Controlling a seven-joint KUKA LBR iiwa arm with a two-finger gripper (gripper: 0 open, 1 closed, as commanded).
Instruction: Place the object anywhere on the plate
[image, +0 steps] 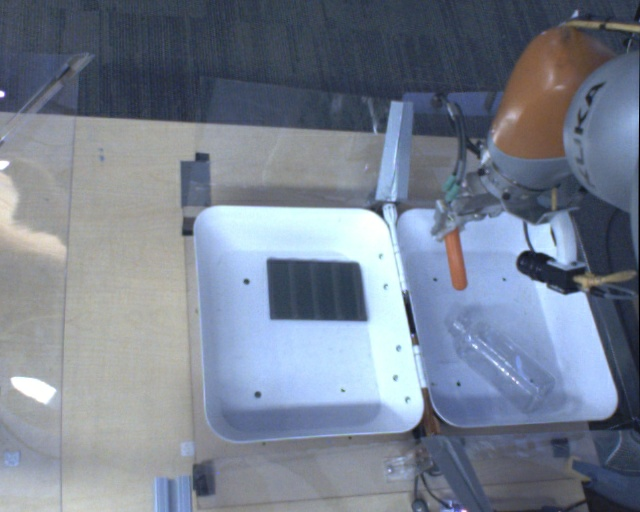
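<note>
1. Carrot (457, 262), slim and orange, hanging upright over right bin (590, 400) at its 11 o'clock corner.
2. Clamped at its top end by gripper (448, 226), fingers closed on it.
3. Lifted, by the look of it, but not yet delivered: dark ribbed plate (316, 290) waiting in left bin (220, 330), toward 9 o'clock.
4. Clear plastic bottle (500, 362) lying at 5 o'clock of carrot.

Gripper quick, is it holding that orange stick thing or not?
Gripper: shut on the orange stick, which hangs from its fingers over the right bin.
</note>
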